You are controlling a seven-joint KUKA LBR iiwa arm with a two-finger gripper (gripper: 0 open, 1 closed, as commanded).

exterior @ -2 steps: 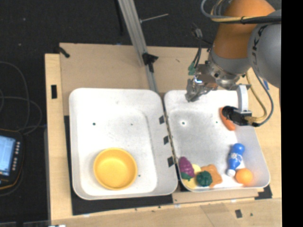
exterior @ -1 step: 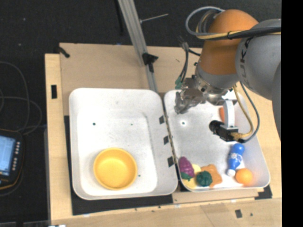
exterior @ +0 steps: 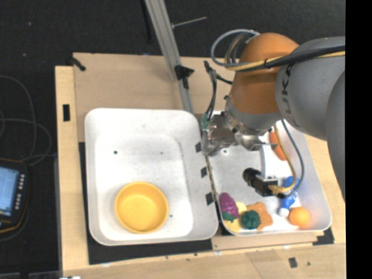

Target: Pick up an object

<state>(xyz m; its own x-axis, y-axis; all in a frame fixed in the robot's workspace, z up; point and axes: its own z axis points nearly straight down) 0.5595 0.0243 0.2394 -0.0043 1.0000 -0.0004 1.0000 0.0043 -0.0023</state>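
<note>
Well apart from pincer (exterior: 214, 140), purple toy (exterior: 227, 204)

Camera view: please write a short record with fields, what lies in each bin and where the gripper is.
left bin: yellow bowl, near the front
right bin: purple object, green object, orange ball, along the front wall
gripper: above the right bin, at its left wall
held: cannot tell

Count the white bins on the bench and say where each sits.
2. The left shallow white bin holds a round yellow bowl; the right shallow white bin adjoins it, partly hidden under the grey-and-orange robot arm.
</note>
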